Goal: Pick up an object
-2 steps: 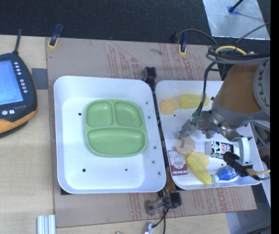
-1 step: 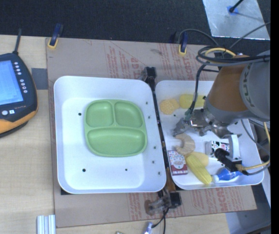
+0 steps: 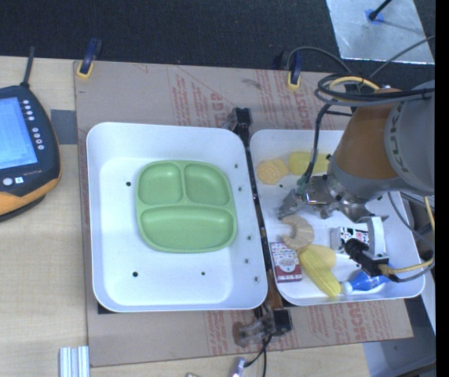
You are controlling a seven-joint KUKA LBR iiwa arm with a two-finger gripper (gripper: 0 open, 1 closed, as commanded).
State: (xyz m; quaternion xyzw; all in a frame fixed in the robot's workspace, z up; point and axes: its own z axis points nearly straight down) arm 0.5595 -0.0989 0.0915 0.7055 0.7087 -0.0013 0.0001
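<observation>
Camera view: cardboard-covered bench [image 3: 169, 85] on dark floor; tool [image 3: 301, 203] over right bin [image 3: 413, 289], grip unreadable.

Two bins, one plate, and a small heap of objects around the gripper.

Two white bins sit side by side: the left bin [image 3: 103, 210] carries one green divided plate [image 3: 185, 206] with three compartments, well left of the gripper [image 3: 297, 203]. In the right bin [image 3: 411, 289], beside the gripper, lie two round yellow pieces [image 3: 271, 171], one tan piece [image 3: 298, 230] just below it, one corn cob [image 3: 320, 269], one small red-and-white box [image 3: 286, 262], and one blue-and-white item [image 3: 366, 283]. One handheld screen unit [image 3: 9, 155] rests on the surface far left; two clamps [image 3: 89, 57] grip the board's far edge.
</observation>
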